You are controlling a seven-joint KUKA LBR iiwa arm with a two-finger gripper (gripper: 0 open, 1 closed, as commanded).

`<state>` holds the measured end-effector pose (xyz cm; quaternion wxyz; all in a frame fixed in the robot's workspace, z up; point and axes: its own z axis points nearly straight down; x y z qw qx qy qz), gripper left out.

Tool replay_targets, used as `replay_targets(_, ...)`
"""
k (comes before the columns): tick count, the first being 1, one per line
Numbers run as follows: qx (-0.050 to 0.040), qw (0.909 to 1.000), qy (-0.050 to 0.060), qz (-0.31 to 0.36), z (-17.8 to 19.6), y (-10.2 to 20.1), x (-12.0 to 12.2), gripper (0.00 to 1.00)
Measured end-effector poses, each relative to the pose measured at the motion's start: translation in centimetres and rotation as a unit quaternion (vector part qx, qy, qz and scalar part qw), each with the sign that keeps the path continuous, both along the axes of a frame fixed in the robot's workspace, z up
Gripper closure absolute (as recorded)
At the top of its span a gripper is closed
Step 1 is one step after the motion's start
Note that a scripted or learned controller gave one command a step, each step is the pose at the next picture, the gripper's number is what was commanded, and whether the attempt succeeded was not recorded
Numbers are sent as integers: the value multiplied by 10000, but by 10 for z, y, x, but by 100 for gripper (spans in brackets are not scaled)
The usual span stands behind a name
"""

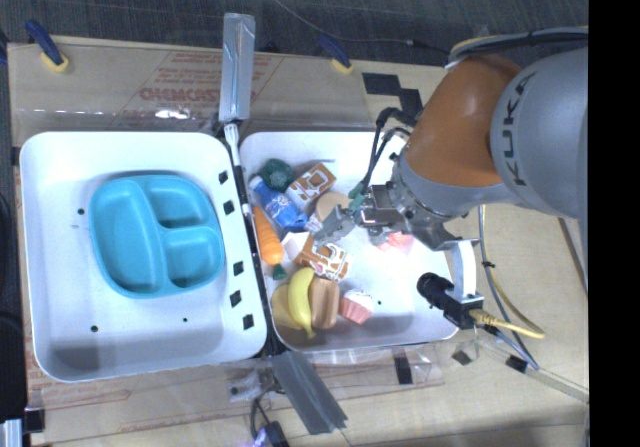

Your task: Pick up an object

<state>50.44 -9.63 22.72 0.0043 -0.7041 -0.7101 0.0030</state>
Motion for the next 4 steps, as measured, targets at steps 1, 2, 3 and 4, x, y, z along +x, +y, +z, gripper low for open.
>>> replay_targets(1, -18, 9973, -20, -737, 62, 24, -27, 0)
replay_targets(2, -8, 10000, 31, -79, -42, 55, 1, 0)
replay_targets(3, -7, 9999, 7, 137, -77, 3, 38, 0)
replay_targets(4, -36, 9993, -39, 378, -136, -11, 27, 0)
